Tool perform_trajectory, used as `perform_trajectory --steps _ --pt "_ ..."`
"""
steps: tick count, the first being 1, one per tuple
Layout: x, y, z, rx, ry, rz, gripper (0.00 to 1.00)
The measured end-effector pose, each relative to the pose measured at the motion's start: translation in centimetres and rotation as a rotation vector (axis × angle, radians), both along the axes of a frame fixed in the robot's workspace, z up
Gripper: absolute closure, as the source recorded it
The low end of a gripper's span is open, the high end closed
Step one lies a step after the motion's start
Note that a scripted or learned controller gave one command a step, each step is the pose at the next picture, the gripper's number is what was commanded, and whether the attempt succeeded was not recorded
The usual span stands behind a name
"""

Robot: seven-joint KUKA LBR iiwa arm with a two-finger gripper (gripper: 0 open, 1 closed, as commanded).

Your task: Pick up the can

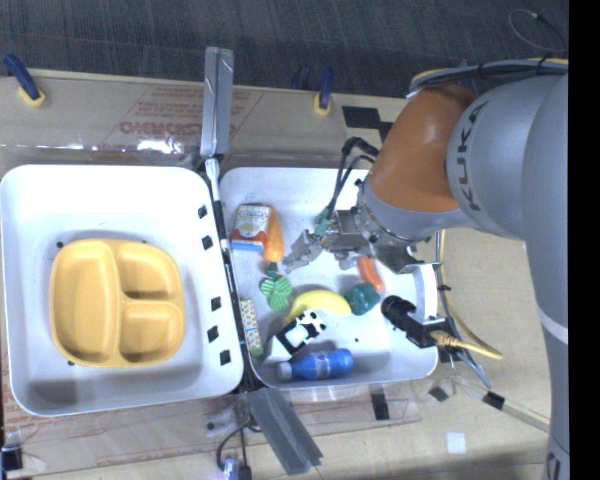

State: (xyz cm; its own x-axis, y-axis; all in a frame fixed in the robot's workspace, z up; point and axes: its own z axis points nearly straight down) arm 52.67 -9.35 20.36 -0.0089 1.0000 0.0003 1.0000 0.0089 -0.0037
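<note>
The can (251, 222) is small, with a white and orange label, and lies at the back left of the right bin (415, 363). An orange carrot-like piece (273, 236) rests against its right side. My gripper (302, 250) hangs over the middle of this bin, just right of the carrot piece and a short way from the can. Its fingers point left and stand open with nothing between them.
Below the gripper lie a green ridged piece (275, 288), a banana (318, 300), a teal object (361, 298), a black-and-white toy (307, 329) and a blue bottle (320, 365). A yellow divided plate (118, 301) sits in the left bin (20, 198).
</note>
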Motion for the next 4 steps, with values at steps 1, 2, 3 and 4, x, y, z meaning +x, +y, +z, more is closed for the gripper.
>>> perform_trajectory --steps 1,2,3,4 --pt "7.6 -9.5 7.0 -0.003 -0.005 0.042 0.0" --pt "8.0 -11.6 -1.8 -0.001 -0.002 0.002 0.0" --pt "8.8 -11.5 -2.9 -0.001 -0.004 0.116 0.0" --pt "11.4 -11.7 -1.3 -0.002 -0.007 0.088 0.0"
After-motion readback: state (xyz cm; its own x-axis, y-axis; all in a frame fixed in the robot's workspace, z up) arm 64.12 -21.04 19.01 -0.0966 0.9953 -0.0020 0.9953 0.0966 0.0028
